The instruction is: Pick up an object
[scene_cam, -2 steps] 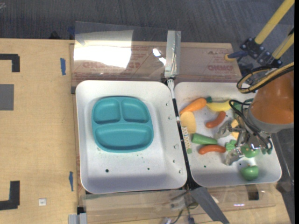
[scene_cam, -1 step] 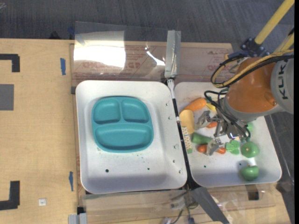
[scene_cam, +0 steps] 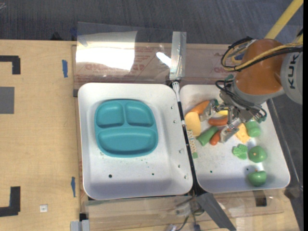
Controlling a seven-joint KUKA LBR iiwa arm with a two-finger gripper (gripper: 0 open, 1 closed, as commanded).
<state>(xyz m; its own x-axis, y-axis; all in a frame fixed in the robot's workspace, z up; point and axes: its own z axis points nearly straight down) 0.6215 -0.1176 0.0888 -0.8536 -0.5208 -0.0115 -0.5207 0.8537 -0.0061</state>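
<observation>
Two bins sit side by side. The left bin [scene_cam: 91,177] holds a divided tray [scene_cam: 126,127] toward its 12 o'clock side. The right bin [scene_cam: 279,174] holds toy foods [scene_cam: 211,129]; the gripper [scene_cam: 230,121] hangs over them, perhaps touching.

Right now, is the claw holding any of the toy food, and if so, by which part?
Cannot be told. The claw is down among the toy food in the right bin, too cluttered to see a hold.
</observation>
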